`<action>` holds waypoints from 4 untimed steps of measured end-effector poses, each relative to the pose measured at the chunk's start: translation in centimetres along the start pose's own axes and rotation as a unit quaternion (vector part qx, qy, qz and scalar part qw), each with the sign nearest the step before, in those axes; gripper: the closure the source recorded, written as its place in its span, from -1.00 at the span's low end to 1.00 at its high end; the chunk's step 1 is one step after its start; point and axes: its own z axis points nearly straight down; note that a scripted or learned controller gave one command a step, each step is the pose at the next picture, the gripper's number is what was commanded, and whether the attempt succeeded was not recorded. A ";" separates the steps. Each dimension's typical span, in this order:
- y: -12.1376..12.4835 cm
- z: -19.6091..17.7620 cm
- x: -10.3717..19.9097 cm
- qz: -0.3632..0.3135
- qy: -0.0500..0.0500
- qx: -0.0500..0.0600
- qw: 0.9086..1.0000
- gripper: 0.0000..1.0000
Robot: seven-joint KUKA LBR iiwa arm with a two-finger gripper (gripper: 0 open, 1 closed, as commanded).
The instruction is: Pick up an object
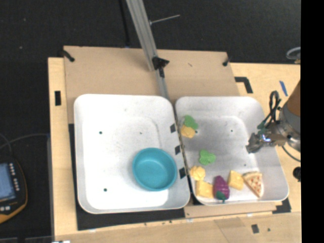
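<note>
over the right bin's far right side: the pincer (254, 145) hangs low, near the rim, with the grey arm (291, 120) reaching in behind it.
pincer state: too small and dark to read; i cannot tell whether it is spread or pressed together, and nothing shows between its tips.
right bin (223, 108): carries all the small pieces, clustered toward the near edge and the left wall.
pieces near the front: a pizza slice (254, 183), a yellow wedge (236, 179), a purple eggplant-like piece (220, 187), two yellow lumps (201, 181) touching each other.
pieces further back: a green leafy piece (206, 157) mid-bin, and a green-and-yellow piece (189, 126) against the left wall.
left bin (101, 115): carries a blue bowl (154, 168) near its front right corner.
nearest candidate: the pizza slice lies closest to the pincer, yet apart from it, toward the front.
done: by my reading, only the approach into the bin.
left: closing on a piece, lifting it clear; no piece looks raised off the bin floor.
</note>
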 end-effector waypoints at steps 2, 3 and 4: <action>0.7 -4.0 5.3 -0.002 0.001 0.002 1.000 1.00; 0.8 -4.7 10.8 -0.002 0.002 0.002 1.000 1.00; 1.5 -3.3 15.4 0.001 0.001 0.003 1.000 1.00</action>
